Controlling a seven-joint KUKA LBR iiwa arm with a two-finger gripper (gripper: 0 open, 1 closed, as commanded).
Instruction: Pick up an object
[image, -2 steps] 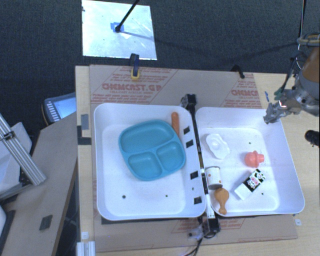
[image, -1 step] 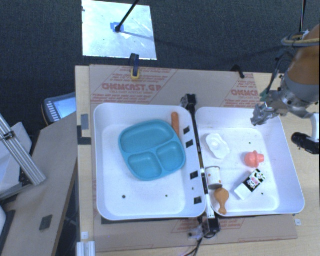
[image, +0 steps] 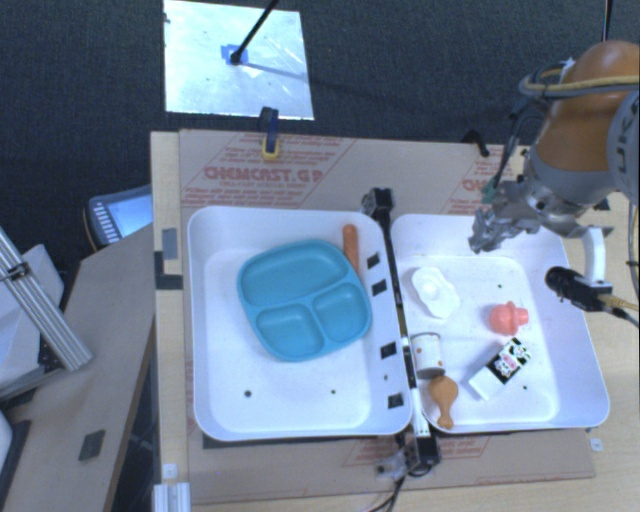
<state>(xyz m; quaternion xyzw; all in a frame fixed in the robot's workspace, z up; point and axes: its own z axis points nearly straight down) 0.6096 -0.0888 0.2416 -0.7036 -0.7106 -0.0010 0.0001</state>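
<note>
- While poised over the far edge of the right bin (image: 575, 400), hangs with nothing seen between the fingers: gripper (image: 484, 238); whether spread or closed, cannot tell.
- Lying in the right bin, well apart from the gripper: a white lumpy object (image: 434, 289) near the middle, a pink toy (image: 508, 317) to its right, a black-and-white box (image: 499, 369) with long axis running diagonally from near-left to far-right, a drumstick-shaped brown piece (image: 441, 397) by the near-left corner with its thin end pointing toward the near edge, and a small cylinder (image: 427, 349) just beside the divider.
- Resting in the left bin (image: 225, 400): a blue divided plate (image: 304, 298), three compartments up, tilted slightly askew; just beyond it an orange stick (image: 351, 243), long axis running near-to-far along the divider.
- Beneath both bins: a tan cardboard sheet (image: 300, 165) on a pale wooden bench (image: 110, 350); dark carpet beyond, with a shiny square panel (image: 238, 60) on the floor.
- Printed in red on the cardboard, partly legible: "CHEMCAST".
</note>
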